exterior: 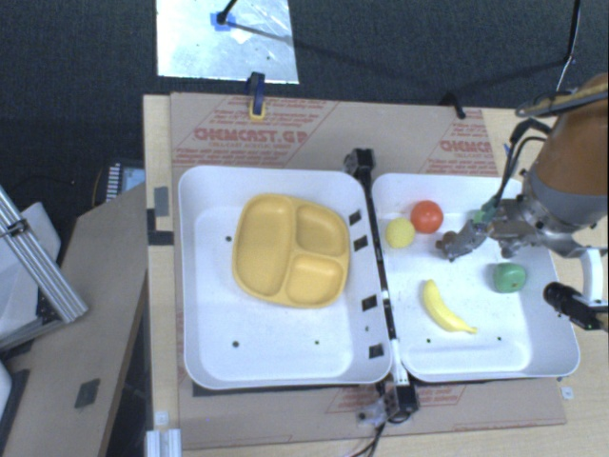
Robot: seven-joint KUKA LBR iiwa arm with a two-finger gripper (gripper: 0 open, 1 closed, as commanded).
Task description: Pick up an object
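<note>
In the right bin [547, 350] there are four small objects on the white floor. A red ball [426, 215] lies in the far left part, and a small yellow ball [401, 233] touches it on the near left side. A banana [444, 308] lies nearer to the front, pointing slantwise to the near right. A green fruit [510, 277] lies to the right, well apart from the banana. The gripper [457, 246] hangs over the middle of this bin, just to the right of the two balls and between them and the green fruit; I cannot tell its state, and nothing is seen in it. The arm [571, 160] comes in from the right. In the left bin [205, 350] rests a yellow divided plate [290, 249] with three compartments. Both bins stand on a brown cardboard sheet [285, 131].
</note>
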